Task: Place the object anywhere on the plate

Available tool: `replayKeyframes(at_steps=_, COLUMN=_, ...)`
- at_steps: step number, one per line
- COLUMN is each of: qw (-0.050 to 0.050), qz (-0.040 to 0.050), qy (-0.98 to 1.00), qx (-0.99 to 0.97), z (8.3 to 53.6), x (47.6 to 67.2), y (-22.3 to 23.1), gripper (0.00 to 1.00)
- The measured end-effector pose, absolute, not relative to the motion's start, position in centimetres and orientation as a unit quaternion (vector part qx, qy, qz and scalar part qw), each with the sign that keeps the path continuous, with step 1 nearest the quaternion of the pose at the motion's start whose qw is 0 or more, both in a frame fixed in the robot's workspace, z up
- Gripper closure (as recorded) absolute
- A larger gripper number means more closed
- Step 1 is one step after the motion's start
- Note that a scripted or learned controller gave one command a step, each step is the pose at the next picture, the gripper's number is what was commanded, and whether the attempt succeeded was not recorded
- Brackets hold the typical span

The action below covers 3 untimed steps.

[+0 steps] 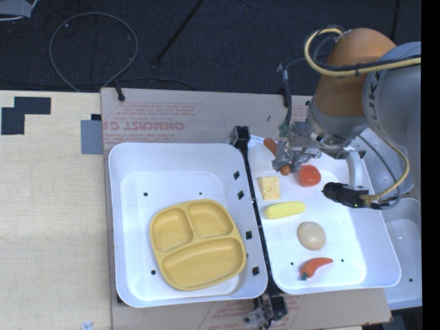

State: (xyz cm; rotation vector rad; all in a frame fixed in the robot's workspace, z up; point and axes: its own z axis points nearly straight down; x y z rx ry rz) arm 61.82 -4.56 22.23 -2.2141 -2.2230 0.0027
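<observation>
hovering low in the right bin (385,267), gripper (287,161) state unclear, by the carrot (271,144) and tomato (309,176); better centred over one item before carrying to the plate (198,243).

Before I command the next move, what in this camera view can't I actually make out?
- Gripper, camera view: too small and dark to tell whether the jaws hold anything.
- Carrot: partly covered by the gripper.
- Right bin: its far side is hidden under the arm.
- Arm: cut off by the right edge.
</observation>
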Motion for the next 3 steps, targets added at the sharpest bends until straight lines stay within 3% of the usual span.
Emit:
replayKeyframes(at_steps=1, qw=0.003, qz=0.0013, qy=-0.709, qx=-0.706, z=22.0, x=59.9, y=0.4, gripper=1.00)
replayKeyframes(at_steps=3, qw=0.002, qz=0.0007, qy=-0.709, qx=-0.705, z=23.0, x=59.4, y=9.8, gripper=1.00)
